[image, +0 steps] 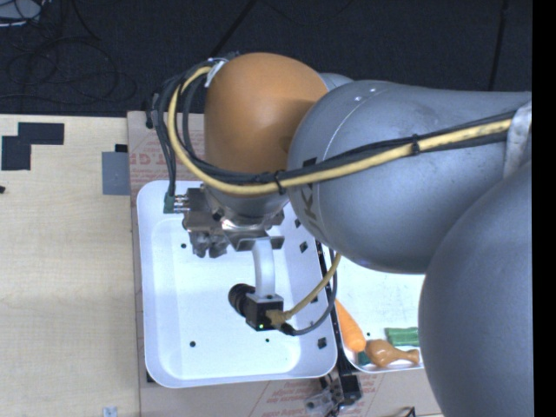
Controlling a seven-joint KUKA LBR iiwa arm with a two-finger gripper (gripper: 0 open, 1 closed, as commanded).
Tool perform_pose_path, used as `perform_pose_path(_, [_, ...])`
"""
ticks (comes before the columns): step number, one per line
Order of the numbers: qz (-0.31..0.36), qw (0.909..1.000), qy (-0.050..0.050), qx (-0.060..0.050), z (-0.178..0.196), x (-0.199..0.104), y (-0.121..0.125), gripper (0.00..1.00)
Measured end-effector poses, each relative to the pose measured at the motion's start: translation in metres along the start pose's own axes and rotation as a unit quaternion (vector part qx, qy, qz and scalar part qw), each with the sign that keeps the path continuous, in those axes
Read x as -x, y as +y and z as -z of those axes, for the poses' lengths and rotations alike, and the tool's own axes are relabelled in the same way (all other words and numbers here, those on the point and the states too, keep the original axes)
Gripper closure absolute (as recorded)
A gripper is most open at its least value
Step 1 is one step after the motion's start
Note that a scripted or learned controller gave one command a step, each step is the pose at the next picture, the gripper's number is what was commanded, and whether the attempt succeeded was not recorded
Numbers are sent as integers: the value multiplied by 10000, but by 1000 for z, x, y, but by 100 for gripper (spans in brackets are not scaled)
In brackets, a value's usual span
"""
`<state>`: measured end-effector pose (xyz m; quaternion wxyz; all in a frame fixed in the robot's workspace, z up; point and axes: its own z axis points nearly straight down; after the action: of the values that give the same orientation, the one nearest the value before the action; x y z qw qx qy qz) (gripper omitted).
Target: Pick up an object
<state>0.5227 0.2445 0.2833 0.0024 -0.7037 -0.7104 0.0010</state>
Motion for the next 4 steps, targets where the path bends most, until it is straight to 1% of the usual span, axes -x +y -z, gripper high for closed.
perform_pose_path(1, [-30, 10000, 24, 85, 160, 0, -23, 100])
perform_pose_path(2, [-50, 10000, -54, -61, 11, 2, -14, 100])
perform_pose_path(3, [-62, 10000, -3, 60, 122, 53, -17, 100])
perform_pose_path(4, [-32, 10000, -19, -8, 101, 37, -49, 100])
